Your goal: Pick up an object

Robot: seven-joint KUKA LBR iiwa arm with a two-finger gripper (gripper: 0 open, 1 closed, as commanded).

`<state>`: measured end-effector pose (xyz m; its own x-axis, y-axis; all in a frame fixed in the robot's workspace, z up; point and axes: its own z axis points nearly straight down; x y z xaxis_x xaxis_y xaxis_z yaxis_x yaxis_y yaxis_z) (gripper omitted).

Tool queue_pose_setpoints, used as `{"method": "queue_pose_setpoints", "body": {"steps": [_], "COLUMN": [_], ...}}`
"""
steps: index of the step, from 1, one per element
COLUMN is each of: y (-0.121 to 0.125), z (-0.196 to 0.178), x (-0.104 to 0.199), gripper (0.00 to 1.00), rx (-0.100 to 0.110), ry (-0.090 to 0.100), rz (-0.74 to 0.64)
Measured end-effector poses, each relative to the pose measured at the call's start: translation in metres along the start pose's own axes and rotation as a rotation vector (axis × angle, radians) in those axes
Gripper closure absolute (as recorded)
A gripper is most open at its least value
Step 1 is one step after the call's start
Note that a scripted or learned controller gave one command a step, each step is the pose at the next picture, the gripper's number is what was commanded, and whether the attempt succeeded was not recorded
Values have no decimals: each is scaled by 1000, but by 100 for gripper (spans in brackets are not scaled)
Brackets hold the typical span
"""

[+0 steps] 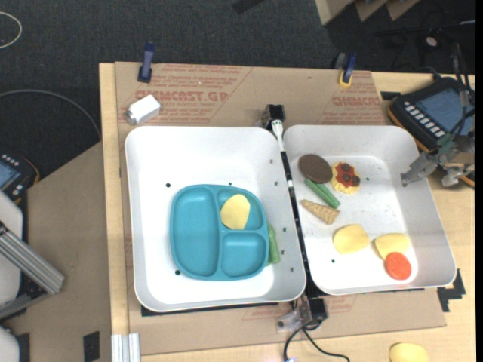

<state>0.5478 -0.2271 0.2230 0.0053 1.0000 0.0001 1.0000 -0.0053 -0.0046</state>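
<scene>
Bench lettering (partly legible): "CAST"

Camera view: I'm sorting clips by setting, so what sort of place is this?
Probably a robotics lab bench: two white bins clamped onto cardboard, toy food such as a plastic carrot, and a handheld control pendant beside them.

Bins smooth white plastic, slight sheen. Teal tray matt plastic. Counter brown cardboard-like sheet, printed, matt. Toy food smooth plastic. Blue clamps at counter's far edge plastic.

Gripper at frame's right edge
</scene>
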Motion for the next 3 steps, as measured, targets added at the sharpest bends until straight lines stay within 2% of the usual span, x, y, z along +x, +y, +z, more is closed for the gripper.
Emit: {"method": "queue_pose_setpoints", "body": {"steps": [1, 2, 3], "y": [-72, -69, -70], "z": [-24, -204, -320], "x": [36, 0, 2], "gripper": [0, 0, 0], "rx": [-1, -25, -22], "ry": [3, -11, -9], "rz": [-4, -5, -7]}}
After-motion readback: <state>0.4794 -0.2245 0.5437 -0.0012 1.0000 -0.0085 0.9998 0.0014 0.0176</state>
